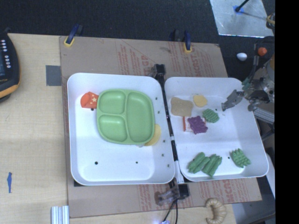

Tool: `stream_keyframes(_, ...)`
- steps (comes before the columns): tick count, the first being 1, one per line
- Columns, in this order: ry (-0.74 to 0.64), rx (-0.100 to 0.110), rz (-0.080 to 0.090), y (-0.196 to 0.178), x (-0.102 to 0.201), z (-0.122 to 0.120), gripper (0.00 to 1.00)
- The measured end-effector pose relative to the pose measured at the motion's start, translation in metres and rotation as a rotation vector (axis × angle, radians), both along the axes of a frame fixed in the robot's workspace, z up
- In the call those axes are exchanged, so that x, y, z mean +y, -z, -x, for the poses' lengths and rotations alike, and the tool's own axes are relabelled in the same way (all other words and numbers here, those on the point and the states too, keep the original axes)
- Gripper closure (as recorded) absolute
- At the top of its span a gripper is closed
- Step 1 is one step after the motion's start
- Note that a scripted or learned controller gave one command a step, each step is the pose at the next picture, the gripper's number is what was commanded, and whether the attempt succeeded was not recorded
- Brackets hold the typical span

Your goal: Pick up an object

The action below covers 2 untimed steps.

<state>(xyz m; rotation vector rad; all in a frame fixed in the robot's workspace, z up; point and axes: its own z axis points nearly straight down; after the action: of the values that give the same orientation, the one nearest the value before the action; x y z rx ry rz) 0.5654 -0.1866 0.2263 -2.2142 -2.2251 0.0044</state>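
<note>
In the camera view, two shallow white plastic bins are seen side by side on a sheet of brown cardboard. The left bin [84,162] holds one pale green divided plate [125,116], one red piece with a yellow star [88,100] tucked at the plate's upper left, and one yellow disc [154,135] partly hidden under its lower right edge.

The right bin [238,134] holds seven loose toy food pieces: one tan slab [181,107], one small yellow round piece [200,100], one purple lumpy cluster [197,124] lying against a red-edged white strip [184,123], and three green ridged pieces — a small one [210,115] near the centre, a long bunch [205,163] at the lower middle, and a short one [240,157] at the lower right.

The two-finger gripper [232,100] is seen at the right of the frame, over the upper right of the right bin, with nothing between its fingers; whether it is wide or narrow cannot be told.

The small green piece lies nearest. It is judged light, probably rubbery and slightly yielding — its ridges should resist slipping. A hold across its narrow width would suit best.
</note>
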Motion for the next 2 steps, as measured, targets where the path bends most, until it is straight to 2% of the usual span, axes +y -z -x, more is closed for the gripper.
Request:
stream_keyframes(1,-0.005,0.005,-0.002,0.088,0.050,0.001,0.00)
stream_keyframes(2,-0.005,0.003,-0.001,0.137,0.094,-0.005,0.00)
